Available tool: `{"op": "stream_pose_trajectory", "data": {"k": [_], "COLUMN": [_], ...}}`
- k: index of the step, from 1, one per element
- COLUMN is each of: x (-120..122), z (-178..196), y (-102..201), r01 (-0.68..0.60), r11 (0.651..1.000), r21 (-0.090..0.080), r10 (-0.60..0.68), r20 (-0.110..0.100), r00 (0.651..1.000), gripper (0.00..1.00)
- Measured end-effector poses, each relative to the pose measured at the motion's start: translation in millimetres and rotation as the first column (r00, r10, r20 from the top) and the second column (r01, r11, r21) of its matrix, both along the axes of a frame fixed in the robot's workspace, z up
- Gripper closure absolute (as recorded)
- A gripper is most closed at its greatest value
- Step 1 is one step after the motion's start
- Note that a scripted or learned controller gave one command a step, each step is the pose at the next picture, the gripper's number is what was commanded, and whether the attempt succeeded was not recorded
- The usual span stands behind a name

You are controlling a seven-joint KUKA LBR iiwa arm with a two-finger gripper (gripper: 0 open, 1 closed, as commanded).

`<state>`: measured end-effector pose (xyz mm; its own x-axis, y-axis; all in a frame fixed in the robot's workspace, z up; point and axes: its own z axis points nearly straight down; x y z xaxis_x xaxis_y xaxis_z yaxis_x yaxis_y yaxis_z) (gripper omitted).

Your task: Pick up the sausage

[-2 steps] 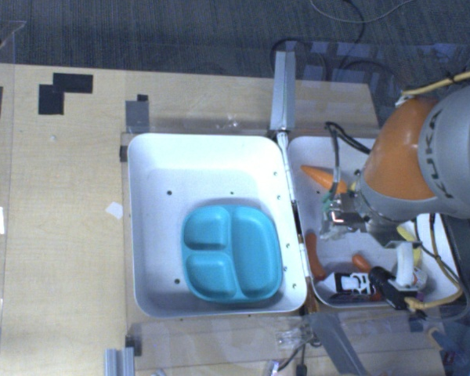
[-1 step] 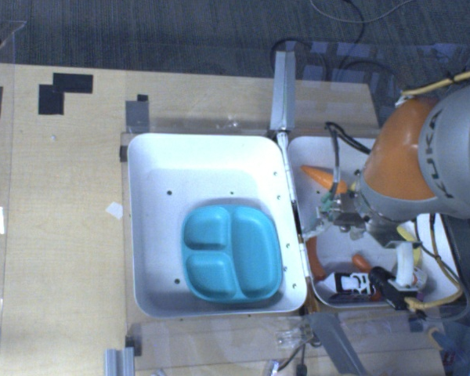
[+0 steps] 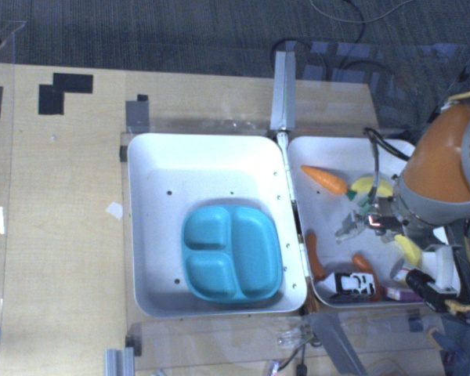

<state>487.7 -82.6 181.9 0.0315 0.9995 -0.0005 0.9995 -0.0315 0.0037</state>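
From the camera view I see the sausage (image 3: 313, 255) lying tight along the right bin's (image 3: 329, 198) left wall, near the front corner, with bare floor on its right. It is reddish-brown, slim and slightly bent. My end effector (image 3: 357, 223) hangs over mid-bin, well apart from it; I cannot tell how it is set. A carrot (image 3: 324, 178) lies towards the back

You can read only part of one marking: black capital letters, seemingly "UK", on the arm's rounded orange band (image 3: 454, 159) at three o'clock; nothing else is legible.
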Motion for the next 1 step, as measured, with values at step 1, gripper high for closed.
{"op": "stream_pose_trajectory", "data": {"k": [1], "x": [3.3], "z": [-92.6], "y": [-36.3], "r01": [-0.101], "r11": [0.995], "r21": [-0.002], "r10": [0.101], "r20": [0.01], "r00": [0.995], "gripper": [0.0]}}
